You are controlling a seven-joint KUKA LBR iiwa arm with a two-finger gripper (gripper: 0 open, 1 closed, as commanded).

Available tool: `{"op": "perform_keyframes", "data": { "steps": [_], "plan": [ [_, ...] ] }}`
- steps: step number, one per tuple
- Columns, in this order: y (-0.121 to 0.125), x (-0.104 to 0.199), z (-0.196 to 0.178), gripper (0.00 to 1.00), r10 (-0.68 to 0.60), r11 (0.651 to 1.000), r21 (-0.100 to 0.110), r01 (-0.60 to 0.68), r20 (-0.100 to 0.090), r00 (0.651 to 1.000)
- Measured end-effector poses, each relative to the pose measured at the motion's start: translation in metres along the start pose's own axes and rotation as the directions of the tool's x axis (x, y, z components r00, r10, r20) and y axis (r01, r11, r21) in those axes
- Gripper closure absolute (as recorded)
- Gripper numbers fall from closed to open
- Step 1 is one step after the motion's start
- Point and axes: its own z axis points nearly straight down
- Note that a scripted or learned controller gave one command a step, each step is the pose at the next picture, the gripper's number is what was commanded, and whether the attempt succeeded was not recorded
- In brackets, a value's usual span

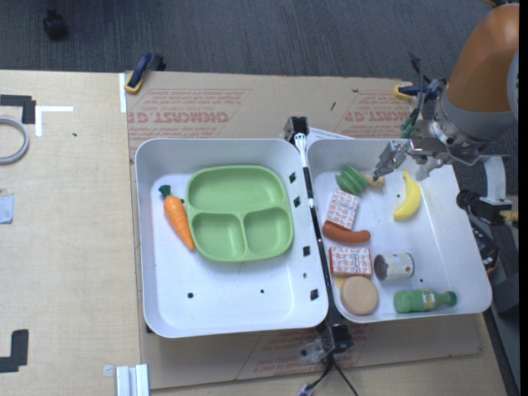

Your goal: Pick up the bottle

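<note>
The green bottle [424, 301] lies on its side — pale label at mid-body — in the right bin's near right corner.

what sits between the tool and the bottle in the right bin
In the camera view, the tool is over the right bin's far side and the green bottle lies at its near edge. Between them is bare bin floor, then the small can; the banana lies just right.

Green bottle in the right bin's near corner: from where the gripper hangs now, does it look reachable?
Probably yes. The bottle lies on its side by the bin's front wall with nothing on top; the can sits just beyond it, apart. The gripper hovers over the far end, and the wall may crowd it.
</note>
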Motion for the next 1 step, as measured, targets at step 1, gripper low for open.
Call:
{"op": "perform_keyframes", "data": {
  "steps": [1],
  "plan": [
    [0.0005, -0.0004, -0.0096, 1.0, -0.001, 1.0, -0.001, 0.001, 0.001, 1.0]
  ]
}}
